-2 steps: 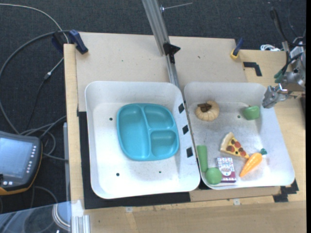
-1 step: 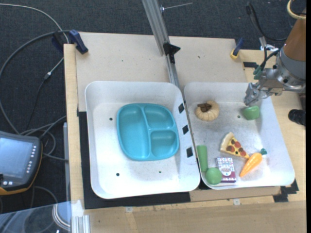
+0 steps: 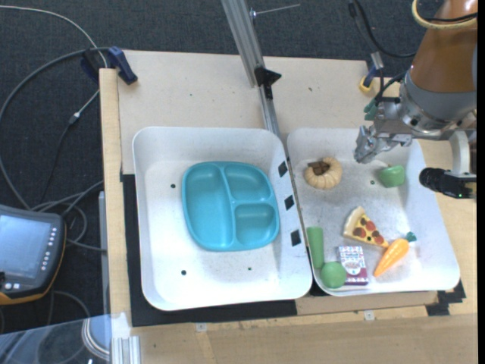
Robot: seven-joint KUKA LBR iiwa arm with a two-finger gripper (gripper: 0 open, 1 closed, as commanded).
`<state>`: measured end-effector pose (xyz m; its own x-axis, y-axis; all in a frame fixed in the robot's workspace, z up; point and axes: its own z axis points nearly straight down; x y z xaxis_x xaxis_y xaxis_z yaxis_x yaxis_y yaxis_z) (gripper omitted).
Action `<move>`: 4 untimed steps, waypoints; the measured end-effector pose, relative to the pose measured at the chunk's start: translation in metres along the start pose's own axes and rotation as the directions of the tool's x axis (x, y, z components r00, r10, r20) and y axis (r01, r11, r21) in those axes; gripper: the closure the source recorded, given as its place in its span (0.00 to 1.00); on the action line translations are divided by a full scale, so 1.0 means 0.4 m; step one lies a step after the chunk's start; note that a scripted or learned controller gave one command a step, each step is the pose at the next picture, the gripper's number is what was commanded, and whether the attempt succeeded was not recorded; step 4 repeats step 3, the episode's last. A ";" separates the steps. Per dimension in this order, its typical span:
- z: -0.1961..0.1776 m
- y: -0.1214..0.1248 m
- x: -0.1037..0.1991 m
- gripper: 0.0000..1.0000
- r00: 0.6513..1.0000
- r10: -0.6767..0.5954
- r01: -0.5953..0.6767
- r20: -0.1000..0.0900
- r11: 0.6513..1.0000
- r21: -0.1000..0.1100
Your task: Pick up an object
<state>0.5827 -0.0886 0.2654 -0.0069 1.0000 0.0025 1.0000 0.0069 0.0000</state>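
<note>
White bins side by side on bench: left bin [image 3: 155,203], right bin [image 3: 432,226].

Left bin: teal tray [image 3: 229,205] with three compartments, lying flat near centre, nothing on it.

Right bin, candidates for the pick:
- brown pumpkin [image 3: 323,172] near the top left, well apart from the rest.
- green cup [image 3: 392,176] near the top right, just beside the gripper.
- pizza slice [image 3: 364,229] mid-bin.
- carrot [image 3: 395,254] lower right, tilted, green top toward the upper right, just beside the slice.
- small carton [image 3: 353,265] at the bottom edge, pink and white print.
- green ball [image 3: 332,274] touching the carton's left side.
- green cylinder [image 3: 315,243] upright-ish along the left wall, just above the ball.

Gripper [image 3: 366,149] over the top of the right bin, between pumpkin and cup, touching neither as far as visible. Nothing between the fingers. Jaws: cannot tell whether apart or together, too small and blurred at this slant.

Arm [image 3: 443,59] entering from the right, orange band above the grey wrist.

Metal pole [image 3: 246,32] running from the top edge down to the seam between bins. Pendant [image 3: 26,252] off the bench at far left, cables on the dark floor.
</note>
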 end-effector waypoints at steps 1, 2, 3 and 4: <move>0.030 -0.012 0.156 1.00 1.000 -0.001 0.001 -0.001 1.000 0.004; 0.016 -0.015 0.294 1.00 1.000 0.000 0.000 0.000 1.000 -0.001; 0.053 0.000 0.426 1.00 1.000 0.002 -0.002 0.001 1.000 0.001; 0.053 0.000 0.426 1.00 1.000 0.002 -0.002 0.001 1.000 0.001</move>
